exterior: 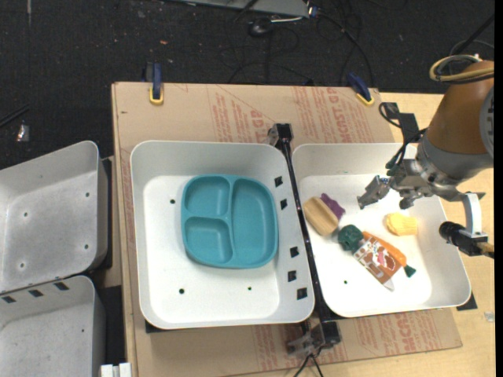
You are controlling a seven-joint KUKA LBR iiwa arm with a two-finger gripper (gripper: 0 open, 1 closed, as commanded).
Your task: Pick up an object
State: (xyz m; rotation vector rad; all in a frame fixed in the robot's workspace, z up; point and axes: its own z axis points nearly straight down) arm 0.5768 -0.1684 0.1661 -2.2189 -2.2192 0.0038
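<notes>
Cardboard-topped worktop (236, 100) bears two bins; in the right bin (440, 293) lie the objects — yellow piece (402, 225) nearest the jaws (387, 192), which hang apart, empty — nothing picked yet.

A teal tray (229, 221) is seen in the white left bin (149, 210), well left of the grey gripper (391, 191). In the white right bin (448, 285), a yellow piece (402, 225) is seen just below the gripper, a tan block (320, 215) and a purple piece (333, 206) to its lower left, and a dark green lump (350, 236) beside an orange, brown and white printed packet (380, 259) further below. The arm's band (460, 116) is shown in orange.
</notes>
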